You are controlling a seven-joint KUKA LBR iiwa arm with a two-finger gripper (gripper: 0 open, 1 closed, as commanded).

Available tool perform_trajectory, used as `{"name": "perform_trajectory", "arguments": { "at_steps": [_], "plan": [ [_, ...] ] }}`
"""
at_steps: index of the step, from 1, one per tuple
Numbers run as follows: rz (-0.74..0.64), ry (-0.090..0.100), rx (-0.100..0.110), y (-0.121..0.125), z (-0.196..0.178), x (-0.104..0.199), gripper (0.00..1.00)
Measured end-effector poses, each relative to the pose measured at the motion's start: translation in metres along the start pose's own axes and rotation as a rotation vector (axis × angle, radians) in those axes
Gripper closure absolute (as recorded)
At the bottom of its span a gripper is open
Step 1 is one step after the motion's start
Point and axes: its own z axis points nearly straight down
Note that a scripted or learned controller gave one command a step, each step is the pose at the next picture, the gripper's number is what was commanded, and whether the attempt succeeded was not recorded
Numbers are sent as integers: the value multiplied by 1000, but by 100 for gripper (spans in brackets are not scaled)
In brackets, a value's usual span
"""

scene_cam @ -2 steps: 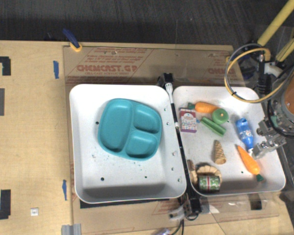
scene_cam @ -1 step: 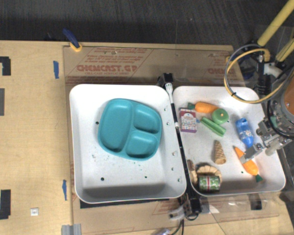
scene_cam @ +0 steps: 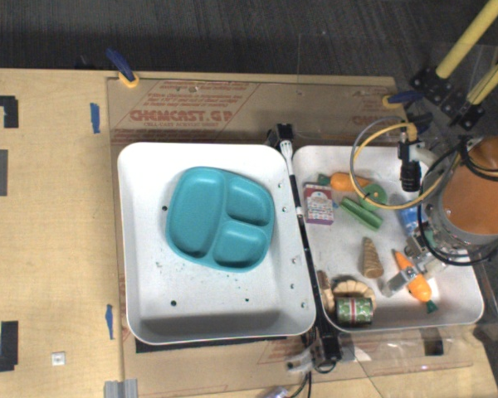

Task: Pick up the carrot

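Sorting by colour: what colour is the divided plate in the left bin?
Teal-blue; the divided plate shows clearly in the camera view.

Over the right bin [scene_cam: 473, 305], the arm [scene_cam: 481, 197] runs off the picture's right edge, and its bulk hides that bin's far right wall. The gripper [scene_cam: 413, 268] below it is a small tangle of metal beside the carrot [scene_cam: 418, 287]; whether it grips the carrot cannot be made out. The label on the small box [scene_cam: 319, 205] left of the arm is too tiny to read.

Divided plate [scene_cam: 220, 218] in left bin [scene_cam: 141, 247]; carrot [scene_cam: 417, 284], can [scene_cam: 353, 308] in right bin [scene_cam: 469, 301].
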Motion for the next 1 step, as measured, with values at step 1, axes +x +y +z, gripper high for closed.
{"name": "perform_trajectory", "arguments": {
  "at_steps": [1],
  "plan": [
    [-332,1,3,26,7,11,0]
  ]
}}
